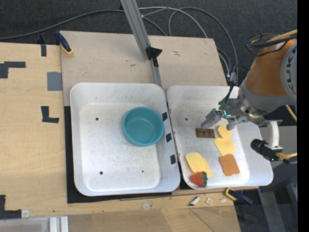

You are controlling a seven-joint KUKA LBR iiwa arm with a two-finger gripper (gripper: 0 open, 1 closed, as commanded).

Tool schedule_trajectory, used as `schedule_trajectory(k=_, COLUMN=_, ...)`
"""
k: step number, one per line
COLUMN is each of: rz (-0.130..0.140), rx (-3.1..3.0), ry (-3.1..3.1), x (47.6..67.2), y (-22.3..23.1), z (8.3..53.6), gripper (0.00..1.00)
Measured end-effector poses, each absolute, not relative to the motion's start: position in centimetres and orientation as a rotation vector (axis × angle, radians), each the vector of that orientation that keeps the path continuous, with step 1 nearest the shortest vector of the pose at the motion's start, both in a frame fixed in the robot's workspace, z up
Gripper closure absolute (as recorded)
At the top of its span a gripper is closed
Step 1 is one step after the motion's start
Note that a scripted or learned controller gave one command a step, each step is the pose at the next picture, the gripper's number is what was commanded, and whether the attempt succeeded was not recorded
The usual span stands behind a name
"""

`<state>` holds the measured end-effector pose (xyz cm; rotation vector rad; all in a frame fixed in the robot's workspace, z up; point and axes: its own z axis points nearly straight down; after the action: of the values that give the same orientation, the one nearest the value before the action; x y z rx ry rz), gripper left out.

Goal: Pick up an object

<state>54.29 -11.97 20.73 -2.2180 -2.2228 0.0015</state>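
One gripper (218,123), fingers spread and holding nothing, hovers at the chocolate bar's (205,133) two o'clock; descent likely comes next.

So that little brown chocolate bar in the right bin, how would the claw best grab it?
Judging by its pose, from straight above. The chocolate bar lies flat on the right bin floor, so fingers should close across its short width, on the two long edges. The yellow piece sits close on its right; the left side has bare floor. The gripper hovers just over it.
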Motion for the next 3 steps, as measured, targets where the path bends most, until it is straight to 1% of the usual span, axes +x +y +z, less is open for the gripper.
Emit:
schedule_trajectory(k=1, rz=0.009, rx=-2.216, ry=-2.218, x=53.9, y=-12.1, z=14.3, gripper=0.0)
schedule_trajectory(k=2, rz=0.003, rx=-2.219, ry=-2.223, x=53.8, y=-12.0, z=9.0, gripper=0.0)
schedule_trajectory(k=3, rz=0.004, rx=-2.216, ry=-2.222, x=53.8, y=-12.0, z=10.2, gripper=1.0)
